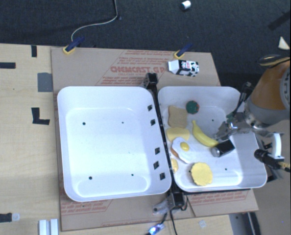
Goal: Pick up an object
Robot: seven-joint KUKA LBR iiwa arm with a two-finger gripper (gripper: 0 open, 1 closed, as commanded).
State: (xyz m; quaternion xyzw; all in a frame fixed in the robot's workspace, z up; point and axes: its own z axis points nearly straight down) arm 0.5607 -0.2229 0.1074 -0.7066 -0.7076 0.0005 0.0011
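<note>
While curved, banana (203, 135) runs upper-left to lower-right.

The grey arm (270, 99) is reaching in from the right, its gripper (224, 138) hanging low inside the bin's right half.

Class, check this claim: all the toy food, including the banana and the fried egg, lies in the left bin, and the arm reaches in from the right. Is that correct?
Not quite. The camera view shows the banana and fried egg in the right bin, not the left bin. The arm does reach in from the right.
</note>
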